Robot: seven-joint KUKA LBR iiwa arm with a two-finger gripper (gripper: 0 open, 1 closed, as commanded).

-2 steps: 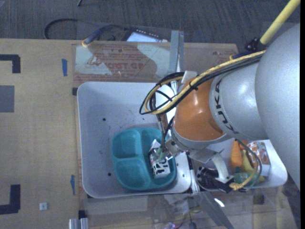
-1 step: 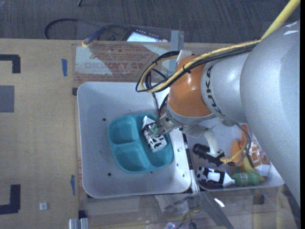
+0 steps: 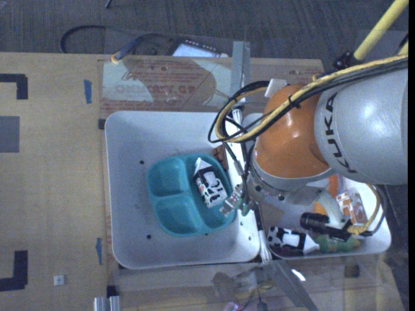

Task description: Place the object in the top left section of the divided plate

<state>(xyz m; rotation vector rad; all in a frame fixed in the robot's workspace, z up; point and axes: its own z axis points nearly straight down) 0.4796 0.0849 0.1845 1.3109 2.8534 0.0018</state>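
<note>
The jaws (image 3: 235,201) are hovering at the teal divided plate's (image 3: 170,203) right edge. A black-and-white object (image 3: 211,185) is lying in its right section, just beside them. I cannot tell whether the jaws are open or closed.

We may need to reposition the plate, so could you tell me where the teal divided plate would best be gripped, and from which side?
I would take the teal divided plate by its outer rim on the camera view's left, coming down from above. That edge is bare and stands clear of the white bin's walls, while the right section holds a black-and-white object with the gripper close beside it.
</note>
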